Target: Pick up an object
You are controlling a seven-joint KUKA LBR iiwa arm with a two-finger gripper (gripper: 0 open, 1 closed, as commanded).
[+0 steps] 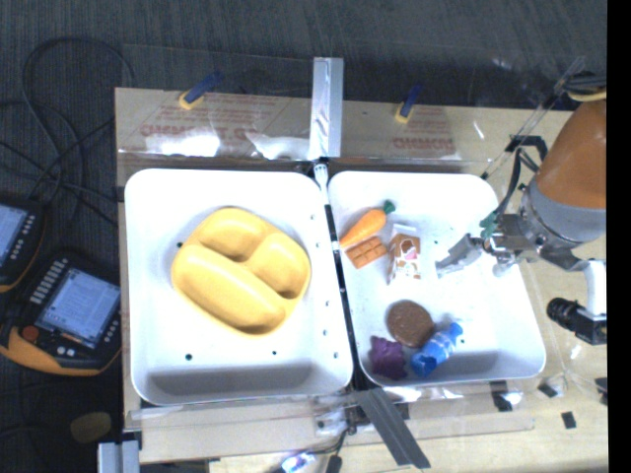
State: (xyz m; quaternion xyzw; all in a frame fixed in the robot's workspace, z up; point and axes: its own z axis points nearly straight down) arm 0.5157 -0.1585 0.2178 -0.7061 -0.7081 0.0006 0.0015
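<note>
From my remote seat: arm in from the right, gripper (pixel 461 256) hanging over the right bin (pixel 513 348), just right of the small printed carton (pixel 404 257). Fingers look parted a little w/ nothing between them, so no grasp yet. I can't judge height above the bin floor from this slanted view.

Landmark = carton. Nearest candidate, so I'd treat it as the target. It sits upper-centre in the bin. Long axis runs roughly top-to-bottom in the view, slightly tilted; which end is its top I can't tell.

Others rel. to carton:
- Carrot (pixel 363 225): up-left, long axis diagonal, green end pointing up-right, tip down-left.
- Orange waffle block (pixel 367 253): just left, close to the carrot.
- Brown disc (pixel 408 320): below.
- Blue bottle (pixel 435 349) & purple piece (pixel 388 356): further below, crowded together.

Left bin (pixel 148 363) holds a big yellow lump (pixel 241 269); not relevant.

Advice for this step: centre over the carton, turn wrist so fingers close across its short width, descend straight. Risk: the waffle block is close on the far side, so a wide approach may nudge it.
</note>
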